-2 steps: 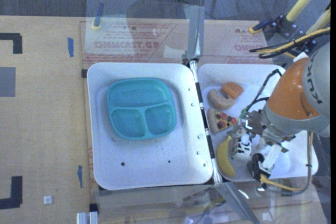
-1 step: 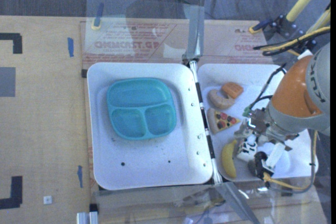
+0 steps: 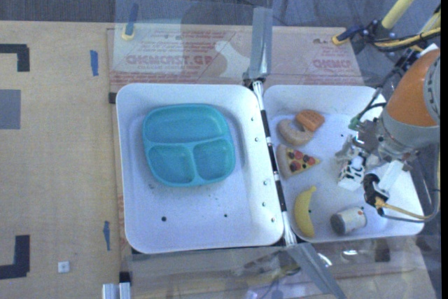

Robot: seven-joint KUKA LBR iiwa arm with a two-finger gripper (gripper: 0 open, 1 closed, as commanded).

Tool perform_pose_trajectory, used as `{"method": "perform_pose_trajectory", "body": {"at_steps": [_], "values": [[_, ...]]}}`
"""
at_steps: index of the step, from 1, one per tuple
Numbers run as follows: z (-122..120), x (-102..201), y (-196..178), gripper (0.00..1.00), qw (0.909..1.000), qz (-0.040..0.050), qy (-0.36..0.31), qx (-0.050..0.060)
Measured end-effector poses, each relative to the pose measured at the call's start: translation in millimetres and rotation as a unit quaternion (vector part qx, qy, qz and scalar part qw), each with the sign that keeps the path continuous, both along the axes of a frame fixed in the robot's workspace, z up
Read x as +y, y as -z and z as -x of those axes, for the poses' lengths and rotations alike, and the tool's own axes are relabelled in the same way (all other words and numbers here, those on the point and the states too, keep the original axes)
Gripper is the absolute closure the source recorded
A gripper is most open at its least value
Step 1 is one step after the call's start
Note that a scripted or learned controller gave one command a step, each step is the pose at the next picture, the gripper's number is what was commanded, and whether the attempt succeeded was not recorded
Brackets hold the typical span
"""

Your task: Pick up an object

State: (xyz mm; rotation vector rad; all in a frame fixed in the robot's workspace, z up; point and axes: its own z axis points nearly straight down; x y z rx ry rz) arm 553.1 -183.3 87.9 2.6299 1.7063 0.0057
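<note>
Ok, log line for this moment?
gripper: over right bin | holding: nothing seen | nearest: can | plate: left bin

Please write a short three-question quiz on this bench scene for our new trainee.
1. True or false: the teal divided plate lies in the left bin.
2. Which item lies closest to the front edge of the right bin? A. donut B. pizza slice C. banana
3. Fill in: the gripper hangs over the ____ bin.

Key
1. True: the plate sits in the left bin's rear half.
2. C: the banana lies near the front, beside a grey can.
3. Right.
</note>
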Motion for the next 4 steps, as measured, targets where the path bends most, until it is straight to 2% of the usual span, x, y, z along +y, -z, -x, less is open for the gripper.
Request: {"method": "perform_pose_trajectory", "body": {"at_steps": [1,2,3,4], "values": [[-48,33,-131,1.00,0.9935,-0.0018,0.114,0.004],[-101,103,-140,1.00,0.9818,-0.0021,0.190,0.004],[-46,12,-74,1.00,0.9661,-0.0027,0.258,0.005],[-86,18,-97,1.00,0.9602,-0.0025,0.279,0.004]]}}
